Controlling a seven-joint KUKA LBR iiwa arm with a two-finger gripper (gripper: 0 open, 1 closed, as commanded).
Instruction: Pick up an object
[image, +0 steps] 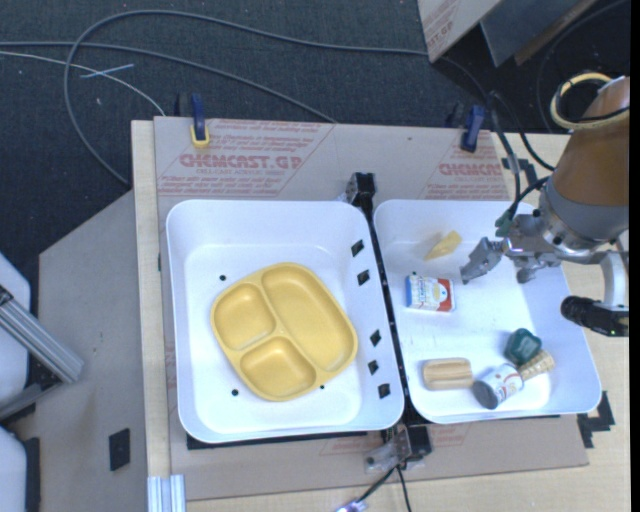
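My claw (482, 262) hangs in the upper right of the frame, over the top part of the right bin (590, 395), reached in from the right edge. Can't tell how wide it stands, the tip is too small and dark to read. No object visibly between its tips. Just left of it, a yellow wedge-shaped piece (443, 244) lies near the bin's upper middle, apart from the claw. Below that, a small white carton with red and blue print (429, 293) sits left of centre in the right bin. Along the bin's lower part: a tan block (446, 374), then a small bottle with a grey cap (506, 381) lying on its side, and a dark green object (521, 346) just above the bottle. Left bin (190, 300) holds a yellow three-compartment tray (283, 330), tilted diagonally, centre-left of frame.
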